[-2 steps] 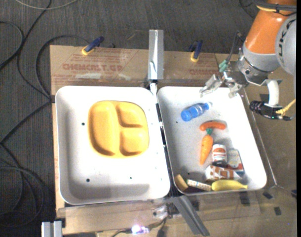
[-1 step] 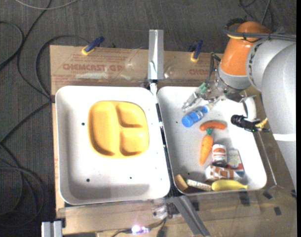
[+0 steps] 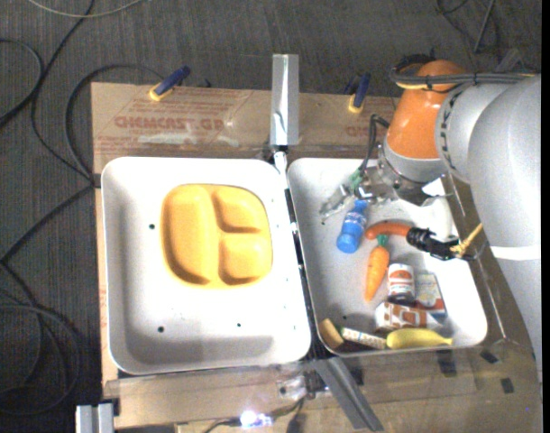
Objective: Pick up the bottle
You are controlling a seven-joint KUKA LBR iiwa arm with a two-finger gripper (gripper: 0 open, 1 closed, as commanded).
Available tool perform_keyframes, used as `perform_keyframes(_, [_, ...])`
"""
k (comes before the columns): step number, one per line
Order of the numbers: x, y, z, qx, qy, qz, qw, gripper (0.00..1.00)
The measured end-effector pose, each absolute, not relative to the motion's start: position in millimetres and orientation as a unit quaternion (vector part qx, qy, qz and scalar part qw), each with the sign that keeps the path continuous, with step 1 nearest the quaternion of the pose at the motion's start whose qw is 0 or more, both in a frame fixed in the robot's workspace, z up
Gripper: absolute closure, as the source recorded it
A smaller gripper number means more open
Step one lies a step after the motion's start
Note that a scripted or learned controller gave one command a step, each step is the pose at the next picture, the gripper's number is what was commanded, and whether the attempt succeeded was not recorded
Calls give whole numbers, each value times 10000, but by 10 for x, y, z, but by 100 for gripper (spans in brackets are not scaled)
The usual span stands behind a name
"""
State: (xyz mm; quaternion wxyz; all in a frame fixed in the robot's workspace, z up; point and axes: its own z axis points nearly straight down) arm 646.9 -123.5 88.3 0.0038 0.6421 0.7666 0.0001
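Tray (image 3: 217,233), yellow, is being seen far left of the pincer (image 3: 347,197), in the left bin (image 3: 122,314). Blue bottle (image 3: 352,227) is lying just below the pincer, ungripped; jaw opening cannot be told. Carrot (image 3: 376,271) is lying lower right.

A bulky grey arm (image 3: 500,152) wears an orange band (image 3: 417,120) above its wrist, trailing black cable.

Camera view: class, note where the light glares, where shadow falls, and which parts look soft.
Camera view: glare at the bottom edge; soft shadow in the left bin below the yellow tray; small items beside the blue bottle look blurry, so the end effector is hard to read.
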Motion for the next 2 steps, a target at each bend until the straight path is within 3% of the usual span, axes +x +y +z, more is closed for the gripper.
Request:
perform_keyframes(1, [6482,-1230,995,6426,7662,25,46,100])
perform_keyframes(2, [6685,-726,1838,6538,7567,-7,2,100])
